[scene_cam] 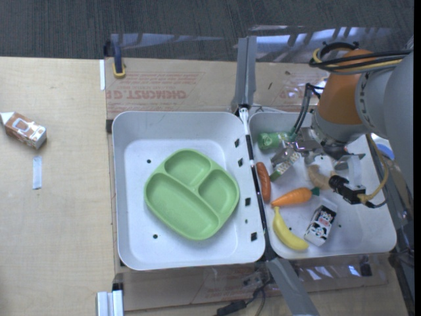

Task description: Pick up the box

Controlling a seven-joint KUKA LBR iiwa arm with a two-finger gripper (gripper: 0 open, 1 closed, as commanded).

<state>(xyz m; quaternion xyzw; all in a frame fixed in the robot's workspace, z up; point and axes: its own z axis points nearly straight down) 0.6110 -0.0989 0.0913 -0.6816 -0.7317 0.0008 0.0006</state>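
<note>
Wooden bench [52, 242], dark carpeted floor [197, 8] beyond, even overhead light

The 2 bins [125, 196] look like smooth white plastic. The plate [191, 193] is matt green plastic. The box [320, 224] looks like printed glossy card. The bench [52, 242] is pale matt wood.

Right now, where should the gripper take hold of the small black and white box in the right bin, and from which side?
The small black and white box lies flat and tilted near the right white bin's front, beside the yellow banana. Probably best from straight above, fingers closing across its narrow width at mid-length. The banana-side finger has little room, so turn the gripper to the box's tilt.
</note>
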